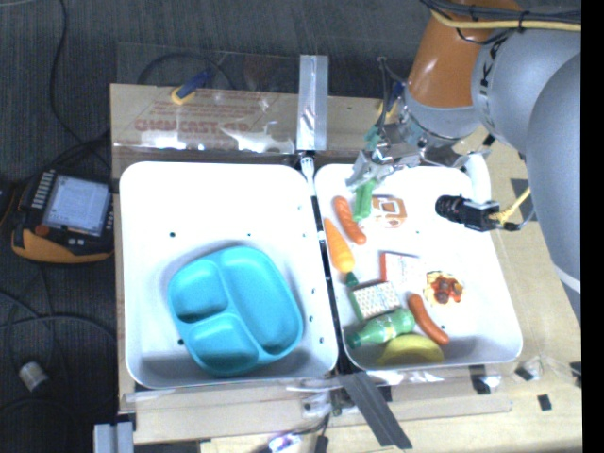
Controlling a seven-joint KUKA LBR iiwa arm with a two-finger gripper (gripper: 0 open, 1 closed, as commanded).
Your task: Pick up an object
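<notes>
My gripper (374, 165) hangs over the far left corner of the right bin (491, 300), below the orange band of the arm. A small green piece (362, 199) lies directly under it, touching or nearly touching the gripper's tip; contact is unclear. Beside it lie a red sausage (347, 221) and an orange carrot (337, 247) along the bin's left wall. A white and orange packet (389, 210) sits just right of the green piece.
The right bin also holds a white card (402, 268), a checked block (376, 298), a green bottle shape (382, 328), a yellow banana (412, 350), a second sausage (428, 320) and a speckled piece (444, 288). A blue divided plate (232, 310) lies in the left bin (151, 196).
</notes>
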